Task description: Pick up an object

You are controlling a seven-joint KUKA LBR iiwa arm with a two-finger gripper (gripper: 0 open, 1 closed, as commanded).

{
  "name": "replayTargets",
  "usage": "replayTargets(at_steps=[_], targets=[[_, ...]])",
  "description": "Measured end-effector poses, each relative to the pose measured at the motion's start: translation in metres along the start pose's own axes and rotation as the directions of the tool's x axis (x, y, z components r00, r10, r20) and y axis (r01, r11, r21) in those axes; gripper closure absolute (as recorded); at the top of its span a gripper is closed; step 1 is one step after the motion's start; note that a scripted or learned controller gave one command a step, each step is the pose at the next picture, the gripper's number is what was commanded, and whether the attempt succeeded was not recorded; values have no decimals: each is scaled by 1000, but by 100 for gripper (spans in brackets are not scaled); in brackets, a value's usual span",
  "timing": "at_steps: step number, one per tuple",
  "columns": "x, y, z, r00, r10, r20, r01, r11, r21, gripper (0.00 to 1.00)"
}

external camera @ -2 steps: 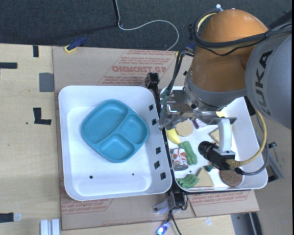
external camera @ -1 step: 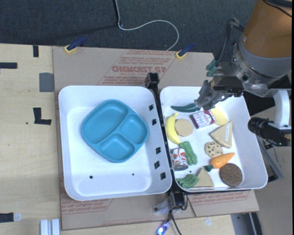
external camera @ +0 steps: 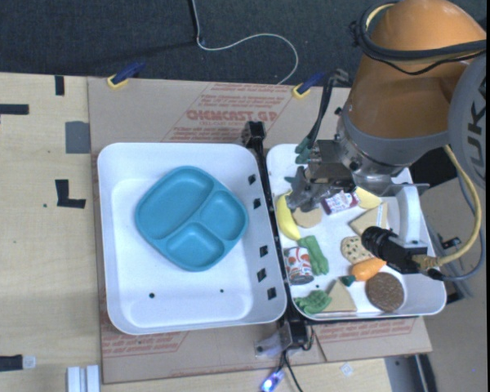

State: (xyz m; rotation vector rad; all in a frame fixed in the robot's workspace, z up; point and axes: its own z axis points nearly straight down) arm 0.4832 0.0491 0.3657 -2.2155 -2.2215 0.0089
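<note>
nearest the front rim of the right bin (external camera: 416,309): a brown disc (external camera: 385,291), an orange carrot (external camera: 366,269) just beside it, a green leafy piece (external camera: 314,302) toward the bin's left corner. a little farther in, a small can (external camera: 299,265) touching a green pod (external camera: 314,251). farther again, the banana (external camera: 287,222) (the likeliest target, judging by the gripper overhead), lying along the bin's left wall, partly under the gripper (external camera: 312,190), with a tan round piece (external camera: 309,217) right against it and a purple-and-white packet (external camera: 340,203) close on the other side. gripper low over that cluster, pointed down; open or closed, cannot tell from this slant, and nothing seen held. across the divider, in the left bin (external camera: 188,300), a blue divided plate (external camera: 192,217), well apart from the arm.

on handling, as a guess: toy food, so probably light, stiff and hollow, with a smooth skin apt to slip. best taken across the narrow middle of the curve, squarely, not at a tapering end. crowded neighbours a risk: easy to pinch the tan round piece too, or to nudge the banana against the wall. not yet lifted.
</note>
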Motion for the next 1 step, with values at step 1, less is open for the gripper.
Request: replayTargets(at_steps=[1], targets=[[-15,0,-35,1000,2,-1,-2,1000,-9,100]])
